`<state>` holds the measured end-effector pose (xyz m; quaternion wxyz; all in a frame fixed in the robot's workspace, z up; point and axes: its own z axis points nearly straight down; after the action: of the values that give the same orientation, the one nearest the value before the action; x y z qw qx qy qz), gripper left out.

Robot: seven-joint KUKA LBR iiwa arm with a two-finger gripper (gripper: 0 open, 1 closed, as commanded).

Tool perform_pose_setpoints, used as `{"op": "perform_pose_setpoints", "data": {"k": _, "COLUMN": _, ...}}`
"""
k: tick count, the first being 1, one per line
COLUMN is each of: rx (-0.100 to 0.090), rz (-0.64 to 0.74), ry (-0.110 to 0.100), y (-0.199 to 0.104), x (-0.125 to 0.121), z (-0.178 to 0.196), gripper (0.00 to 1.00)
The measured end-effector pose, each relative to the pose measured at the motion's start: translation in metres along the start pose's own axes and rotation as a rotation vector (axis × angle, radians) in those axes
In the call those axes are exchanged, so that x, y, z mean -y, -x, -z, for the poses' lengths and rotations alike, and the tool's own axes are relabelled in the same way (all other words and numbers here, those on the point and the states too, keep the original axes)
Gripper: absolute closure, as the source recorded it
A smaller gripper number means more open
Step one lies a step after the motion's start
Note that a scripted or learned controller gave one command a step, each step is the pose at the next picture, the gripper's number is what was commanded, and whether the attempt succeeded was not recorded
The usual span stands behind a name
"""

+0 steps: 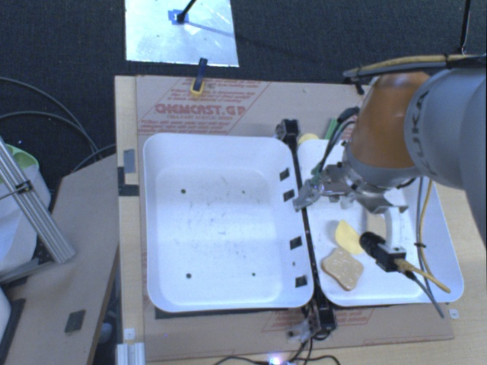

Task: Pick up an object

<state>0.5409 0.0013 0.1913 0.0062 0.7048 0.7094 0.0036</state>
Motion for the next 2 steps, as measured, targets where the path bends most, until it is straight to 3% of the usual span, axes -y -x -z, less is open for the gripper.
{"op": "perform_pose_setpoints", "data": {"k": 1, "rx": -0.006, "rz": 0.000, "ry": -0.017, "y": -0.032, "x": 0.051, "z": -0.007, "gripper": 0.00}}
{"op": "perform_pose_setpoints", "data": {"k": 2, "rx": -0.005, "rz": 0.003, "ry": -0.006, "y": -0.079, "x": -0.019, "z": 0.006, "gripper": 0.00}}
